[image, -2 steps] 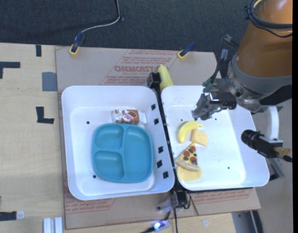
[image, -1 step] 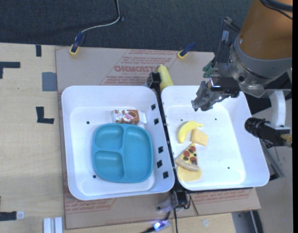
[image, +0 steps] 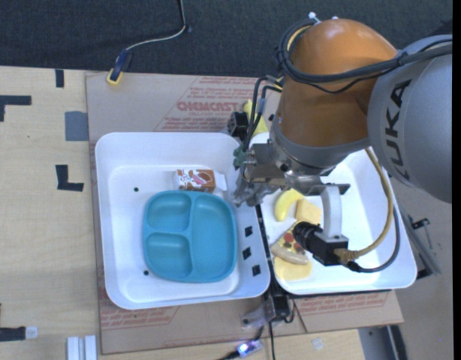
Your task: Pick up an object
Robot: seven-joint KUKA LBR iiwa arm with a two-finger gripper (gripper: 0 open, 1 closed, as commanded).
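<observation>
My gripper (image: 244, 190) hangs over the ridge between the bins, jaws' state I cannot tell; yellow toy food (image: 294, 235) lies in the right bin (image: 381, 276), blue tray (image: 191, 236) in the left.

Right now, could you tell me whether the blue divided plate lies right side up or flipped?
Right side up: the blue divided plate shows its three hollow compartments facing upward.

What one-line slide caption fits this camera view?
KUKA arm hangs over two white bins: blue divided tray and snack packet left, yellow items right.
</observation>
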